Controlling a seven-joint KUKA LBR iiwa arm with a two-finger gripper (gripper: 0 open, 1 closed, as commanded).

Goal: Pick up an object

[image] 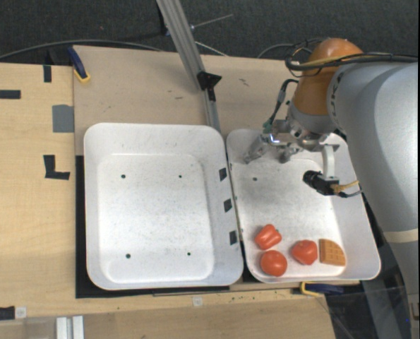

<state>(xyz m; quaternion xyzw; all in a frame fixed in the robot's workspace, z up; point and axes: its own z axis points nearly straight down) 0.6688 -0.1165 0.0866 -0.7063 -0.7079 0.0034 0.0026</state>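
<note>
On the wooden bench, the tool (fingers spread, gripping nothing) hangs over the right bin.

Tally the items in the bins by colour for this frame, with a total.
Red: 3, namely the upper red piece, the round red piece and the right red piece.
Tan: 1, the waffle-like block.
Total: 4, all in the right bin, near its lower edge.
</note>
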